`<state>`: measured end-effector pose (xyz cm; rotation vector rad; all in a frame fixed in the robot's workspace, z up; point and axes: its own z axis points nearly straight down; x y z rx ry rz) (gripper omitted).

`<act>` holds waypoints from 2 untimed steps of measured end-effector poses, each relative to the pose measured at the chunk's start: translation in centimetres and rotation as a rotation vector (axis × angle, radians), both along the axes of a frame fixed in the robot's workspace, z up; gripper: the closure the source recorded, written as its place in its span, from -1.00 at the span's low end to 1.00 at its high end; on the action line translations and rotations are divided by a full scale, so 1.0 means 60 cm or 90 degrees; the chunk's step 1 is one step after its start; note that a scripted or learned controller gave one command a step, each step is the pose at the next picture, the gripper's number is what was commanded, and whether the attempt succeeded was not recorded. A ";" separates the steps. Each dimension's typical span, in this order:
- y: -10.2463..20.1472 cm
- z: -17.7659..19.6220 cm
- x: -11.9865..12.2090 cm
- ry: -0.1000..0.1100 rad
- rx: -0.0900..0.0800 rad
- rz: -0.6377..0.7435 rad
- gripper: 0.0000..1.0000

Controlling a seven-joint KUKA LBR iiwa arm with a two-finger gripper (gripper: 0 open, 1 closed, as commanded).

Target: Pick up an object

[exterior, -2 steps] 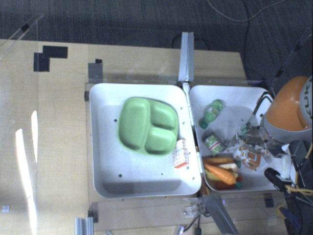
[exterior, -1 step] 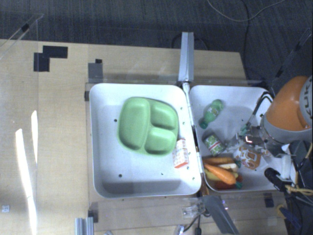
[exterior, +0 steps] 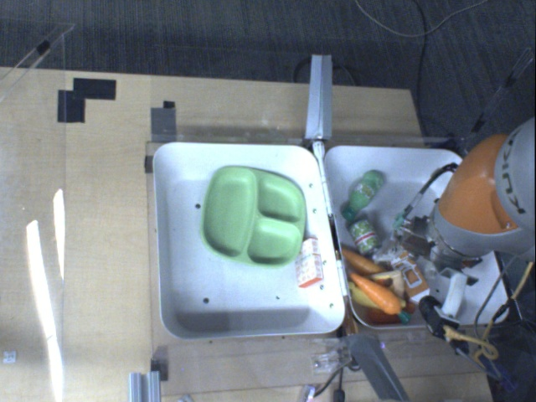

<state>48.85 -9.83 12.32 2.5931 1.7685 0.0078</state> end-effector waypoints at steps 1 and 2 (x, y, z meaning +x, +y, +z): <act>-0.078 0.041 0.001 0.001 -0.001 0.133 -1.00; -0.102 -0.015 0.019 -0.021 -0.008 0.185 -1.00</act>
